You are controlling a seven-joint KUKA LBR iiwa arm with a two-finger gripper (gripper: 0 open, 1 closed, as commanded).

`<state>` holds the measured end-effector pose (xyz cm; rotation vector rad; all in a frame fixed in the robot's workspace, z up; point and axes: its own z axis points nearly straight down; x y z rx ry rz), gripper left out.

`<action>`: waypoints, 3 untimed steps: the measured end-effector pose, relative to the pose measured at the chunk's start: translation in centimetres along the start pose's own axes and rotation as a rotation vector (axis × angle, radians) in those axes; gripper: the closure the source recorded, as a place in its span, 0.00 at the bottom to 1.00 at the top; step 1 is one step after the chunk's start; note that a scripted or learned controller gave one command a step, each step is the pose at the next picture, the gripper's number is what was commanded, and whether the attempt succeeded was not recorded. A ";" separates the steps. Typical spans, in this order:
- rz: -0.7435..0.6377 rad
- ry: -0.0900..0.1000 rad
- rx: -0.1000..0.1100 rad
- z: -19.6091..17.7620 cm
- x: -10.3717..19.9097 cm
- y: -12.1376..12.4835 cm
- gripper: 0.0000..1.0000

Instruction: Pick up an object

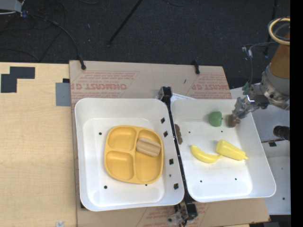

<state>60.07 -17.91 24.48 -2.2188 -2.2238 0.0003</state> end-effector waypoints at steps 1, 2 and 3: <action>0.001 0.001 0.004 1.3 4.9 -0.1 1.00; 0.001 0.001 0.005 2.5 10.1 -0.6 1.00; 0.003 0.000 0.005 2.5 15.5 -1.8 1.00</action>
